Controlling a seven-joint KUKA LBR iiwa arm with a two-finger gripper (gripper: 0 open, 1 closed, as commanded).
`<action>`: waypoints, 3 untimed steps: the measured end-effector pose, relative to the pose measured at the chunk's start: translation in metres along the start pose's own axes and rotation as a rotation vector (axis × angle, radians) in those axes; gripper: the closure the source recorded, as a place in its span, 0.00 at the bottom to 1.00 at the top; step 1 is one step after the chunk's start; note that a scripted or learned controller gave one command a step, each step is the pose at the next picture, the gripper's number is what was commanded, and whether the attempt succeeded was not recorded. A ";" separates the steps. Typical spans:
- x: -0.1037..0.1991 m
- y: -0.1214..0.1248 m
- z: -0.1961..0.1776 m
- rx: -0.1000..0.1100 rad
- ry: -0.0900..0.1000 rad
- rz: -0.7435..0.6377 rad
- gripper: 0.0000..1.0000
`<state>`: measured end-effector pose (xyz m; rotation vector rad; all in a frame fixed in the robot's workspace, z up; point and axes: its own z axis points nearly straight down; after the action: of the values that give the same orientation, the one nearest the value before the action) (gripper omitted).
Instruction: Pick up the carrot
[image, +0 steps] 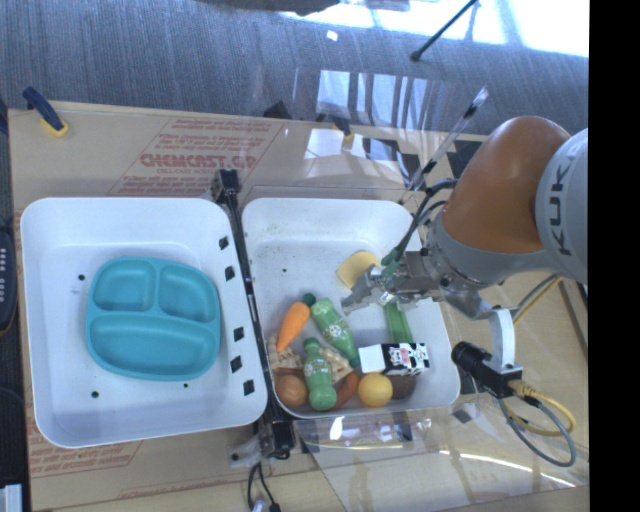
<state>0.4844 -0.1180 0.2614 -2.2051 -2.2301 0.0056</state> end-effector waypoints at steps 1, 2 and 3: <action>0.061 0.034 0.073 0.008 0.000 0.142 0.00; 0.026 0.058 0.154 -0.016 -0.005 0.244 0.00; 0.029 0.055 0.149 -0.001 -0.004 0.232 1.00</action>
<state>0.5380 -0.0885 0.1121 -2.4519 -1.9621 0.0091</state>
